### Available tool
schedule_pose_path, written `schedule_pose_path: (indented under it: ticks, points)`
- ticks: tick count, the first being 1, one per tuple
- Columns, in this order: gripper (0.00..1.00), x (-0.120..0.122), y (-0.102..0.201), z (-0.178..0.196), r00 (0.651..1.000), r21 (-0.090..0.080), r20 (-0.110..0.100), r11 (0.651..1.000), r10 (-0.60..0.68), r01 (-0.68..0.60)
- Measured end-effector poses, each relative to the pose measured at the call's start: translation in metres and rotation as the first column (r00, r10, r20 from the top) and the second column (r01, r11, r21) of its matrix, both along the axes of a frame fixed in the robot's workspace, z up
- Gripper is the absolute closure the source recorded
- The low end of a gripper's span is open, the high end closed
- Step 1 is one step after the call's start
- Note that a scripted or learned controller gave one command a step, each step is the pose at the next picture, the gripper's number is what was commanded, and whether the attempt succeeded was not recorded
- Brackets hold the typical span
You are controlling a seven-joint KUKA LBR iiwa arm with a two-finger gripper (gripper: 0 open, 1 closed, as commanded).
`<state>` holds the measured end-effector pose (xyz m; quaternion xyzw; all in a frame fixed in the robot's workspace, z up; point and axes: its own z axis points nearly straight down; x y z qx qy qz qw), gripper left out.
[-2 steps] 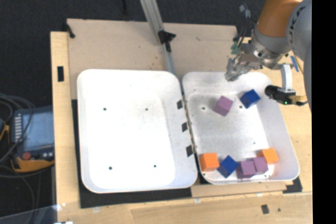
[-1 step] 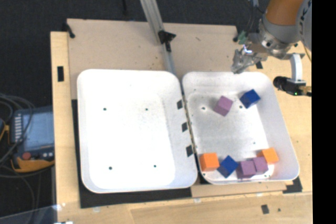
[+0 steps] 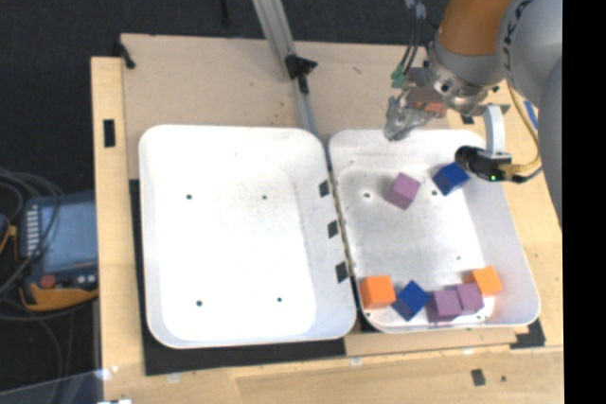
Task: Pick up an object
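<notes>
Camera view has the gripper (image 3: 401, 123) hanging above the far rim of the right bin (image 3: 502, 232), too small and blurred for me to tell its state, and no block sits in it. Nearest below it lie a purple block (image 3: 403, 190) and a blue block (image 3: 451, 178), apart from each other, likely the easiest picks; other blocks crowd against the near wall.

Worktop (image 3: 227, 80): tan board on dark floor. Slanted aluminium rail (image 3: 270, 5) with black clamp at its base. Handheld control pendant (image 3: 57, 246) with cables lies off the worktop's left edge.
</notes>
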<state>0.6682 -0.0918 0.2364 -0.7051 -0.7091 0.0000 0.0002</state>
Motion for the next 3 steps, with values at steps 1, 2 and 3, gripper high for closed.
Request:
schedule_pose_path:
  ticks: [1,2,3]
  points:
    - [1.00,-0.005,0.058,-0.008,1.000,0.001,0.000,1.000,0.001,-0.001]
    - [1.00,-0.002,0.109,0.001,1.000,0.001,0.003,1.000,0.001,-0.001]
    - [1.00,-0.011,0.168,0.009,1.000,0.002,0.003,1.000,0.003,-0.003]
